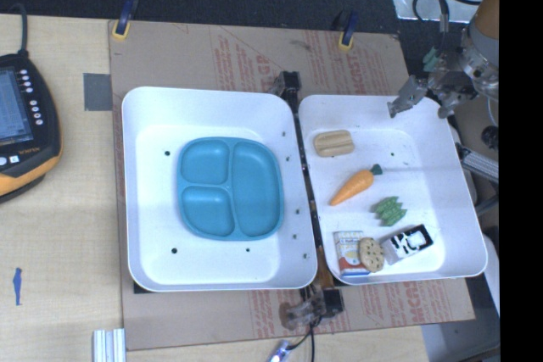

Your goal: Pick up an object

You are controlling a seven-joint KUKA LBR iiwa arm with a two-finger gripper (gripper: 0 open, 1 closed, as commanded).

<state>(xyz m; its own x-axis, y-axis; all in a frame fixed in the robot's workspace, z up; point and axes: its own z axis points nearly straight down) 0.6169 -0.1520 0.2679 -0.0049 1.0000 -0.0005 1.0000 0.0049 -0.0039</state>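
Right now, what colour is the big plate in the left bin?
Light blue plate, clearest in the camera view.

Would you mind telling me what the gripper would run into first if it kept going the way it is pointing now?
The gripper hangs over the right bin's upper right corner, angled down and left. Going on, it would probably meet the bare bin floor first, above the bread roll; depth is hard to judge from this slanted view.

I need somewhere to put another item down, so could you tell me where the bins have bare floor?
Left bin: bare white strips ring the blue divided plate, widest along the left wall. Right bin: bare floor by its top wall, above the bread roll, under the gripper. Its bottom edge is crowded: carton, cookie, black-and-white block, with broccoli and carrot above.
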